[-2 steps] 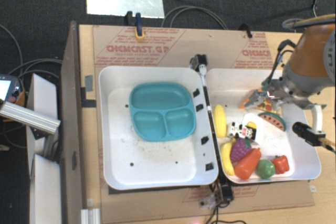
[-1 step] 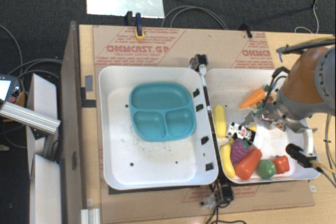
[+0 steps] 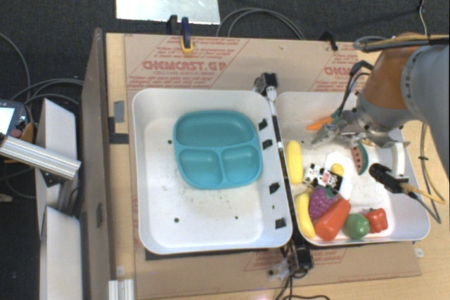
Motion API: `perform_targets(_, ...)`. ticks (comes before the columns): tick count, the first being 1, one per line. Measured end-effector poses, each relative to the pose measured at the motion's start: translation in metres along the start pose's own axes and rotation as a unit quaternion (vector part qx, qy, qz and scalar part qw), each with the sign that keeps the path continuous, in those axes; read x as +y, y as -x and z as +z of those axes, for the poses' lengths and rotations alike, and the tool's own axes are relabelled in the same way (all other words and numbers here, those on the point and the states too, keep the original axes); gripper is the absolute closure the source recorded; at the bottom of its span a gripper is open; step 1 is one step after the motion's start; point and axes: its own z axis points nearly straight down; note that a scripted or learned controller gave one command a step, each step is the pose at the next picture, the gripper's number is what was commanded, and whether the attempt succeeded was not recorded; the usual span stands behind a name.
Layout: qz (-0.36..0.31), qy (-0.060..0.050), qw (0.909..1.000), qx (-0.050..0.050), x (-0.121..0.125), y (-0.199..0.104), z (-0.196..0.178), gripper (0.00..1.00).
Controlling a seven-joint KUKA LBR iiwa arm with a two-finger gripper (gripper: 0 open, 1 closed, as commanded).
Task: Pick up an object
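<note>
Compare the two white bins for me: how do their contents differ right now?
The left bin holds one teal divided tray lying flat near its middle; the right bin holds many small toy foods crowded at its left and near side. The arm reaches over the right bin, not over the left bin. Both are shallow, white and side by side.

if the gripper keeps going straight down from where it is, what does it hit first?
Probably bare bin floor. The gripper hangs over the right bin's upper part, beside the carrot; the watermelon slice lies just below in the view. Depth is unclear, so it could clip the carrot.
</note>
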Motion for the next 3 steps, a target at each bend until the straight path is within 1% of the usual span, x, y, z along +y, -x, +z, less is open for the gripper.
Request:
perform_targets(1,0.001,-0.012,0.9999,0.001,0.044,-0.056,0.002,0.00)
perform_targets(2,0.006,-0.024,0.9997,0.007,0.050,-0.039,0.006,0.00)
perform_targets(3,0.006,-0.018,0.9998,0.005,0.052,-0.033,-0.005,0.00)
